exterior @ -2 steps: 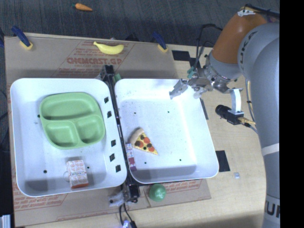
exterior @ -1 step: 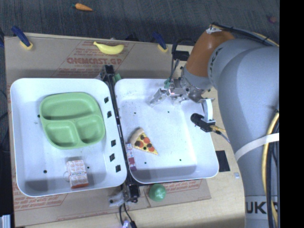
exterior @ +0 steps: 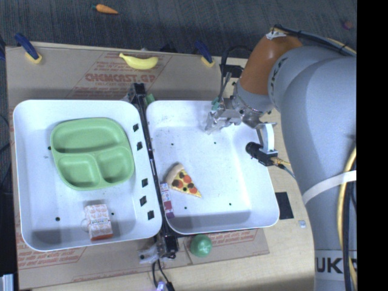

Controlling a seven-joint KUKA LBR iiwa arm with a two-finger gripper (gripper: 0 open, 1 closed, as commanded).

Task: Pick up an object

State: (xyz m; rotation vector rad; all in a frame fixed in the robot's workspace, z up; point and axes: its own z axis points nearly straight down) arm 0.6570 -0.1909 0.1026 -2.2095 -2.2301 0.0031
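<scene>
A toy pizza slice (exterior: 183,182) lies flat in the right bin (exterior: 209,220), near its left wall. My gripper (exterior: 213,121) sits low over the bin's far side, up and to the right of the slice and well apart from it. No object shows between the fingers. A green divided plate (exterior: 92,152) and a small wrapped snack pack (exterior: 98,220) rest in the left bin (exterior: 30,180).
A toy banana (exterior: 139,60) lies on the cardboard behind the bins, and a green ball (exterior: 200,245) in front of them. An orange carrot toy (exterior: 107,8) is on the floor beyond. The arm's bulk (exterior: 315,114) covers the right bin's right side.
</scene>
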